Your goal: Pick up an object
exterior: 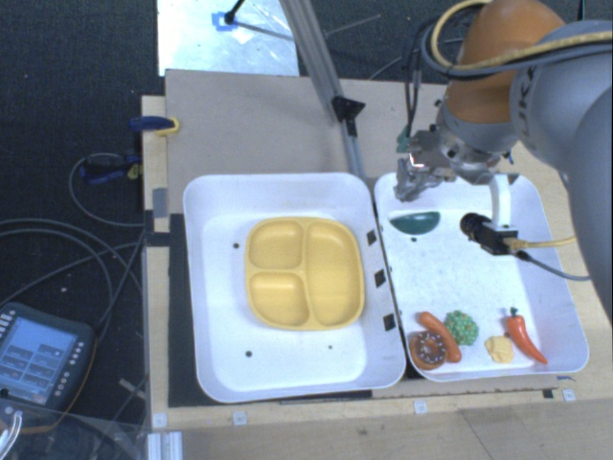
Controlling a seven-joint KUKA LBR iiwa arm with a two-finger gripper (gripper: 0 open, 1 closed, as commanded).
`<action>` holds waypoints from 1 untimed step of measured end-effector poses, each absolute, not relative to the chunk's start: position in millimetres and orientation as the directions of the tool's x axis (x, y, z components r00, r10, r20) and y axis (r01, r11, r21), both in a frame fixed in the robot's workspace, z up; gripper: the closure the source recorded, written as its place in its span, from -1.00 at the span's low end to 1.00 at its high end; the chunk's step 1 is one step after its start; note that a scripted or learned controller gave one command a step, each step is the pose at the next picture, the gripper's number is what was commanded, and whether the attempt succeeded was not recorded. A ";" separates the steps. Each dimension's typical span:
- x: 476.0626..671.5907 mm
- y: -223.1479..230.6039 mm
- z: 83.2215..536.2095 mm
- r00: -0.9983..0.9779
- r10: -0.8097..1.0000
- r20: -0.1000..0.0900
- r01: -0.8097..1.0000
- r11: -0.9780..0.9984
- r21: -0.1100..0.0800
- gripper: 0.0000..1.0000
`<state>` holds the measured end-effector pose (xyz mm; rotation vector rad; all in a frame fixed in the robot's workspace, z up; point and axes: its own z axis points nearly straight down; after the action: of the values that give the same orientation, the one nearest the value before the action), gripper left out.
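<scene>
The arm comes in from the right, its orange band above the far end of the right bin. The tool hangs over that bin's far left corner, just above a dark green bowl-like piece that lies on the bin floor near the left wall. The tool's tips are lost against the grey metal around them, so I cannot tell how far it is open, and nothing can be seen between them; the green piece looks to be apart from the tool, though the slant of the view makes that hard to judge.

A black block with a yellow cable sits to the right of the green piece, over the middle of the bin, beneath a white upright part.

Along the near edge of the right bin lie the small toy foods. A brown doughnut is at the near left corner, with a red sausage touching it and lying slantwise across its far side. Green broccoli is just beside the sausage. A small yellow piece is near the broccoli, and a red pepper lies just beside it toward the right wall.

The left bin holds a yellow divided plate, flat, about in the middle.

Both bins rest on the surface, side by side and touching along their inner walls.
</scene>
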<state>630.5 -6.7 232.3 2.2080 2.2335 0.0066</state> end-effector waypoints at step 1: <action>643.2 45.6 222.8 -0.011 1.000 0.002 1.000 0.011 0.002 1.00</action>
<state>643.2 45.6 222.8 2.2091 2.2339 0.0053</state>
